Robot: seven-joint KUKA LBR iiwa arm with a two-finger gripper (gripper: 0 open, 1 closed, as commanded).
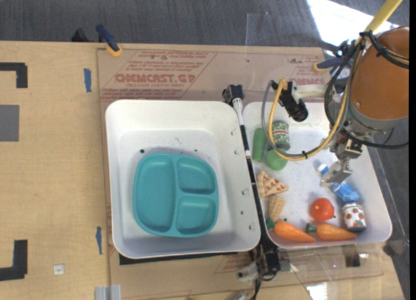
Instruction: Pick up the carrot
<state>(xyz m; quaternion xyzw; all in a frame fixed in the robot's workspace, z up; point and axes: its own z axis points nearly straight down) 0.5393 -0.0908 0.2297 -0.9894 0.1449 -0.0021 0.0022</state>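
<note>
We see our gripper [339,170] hanging over the right bin [380,194], above a blue object [347,192]; we cannot tell how it is set. Two carrots lie at the bin's near edge: one carrot [292,231] at the left, another carrot [336,231] beside the tomato [321,209]. Both lie nearer the camera than the gripper, long axes roughly left-right.
</note>
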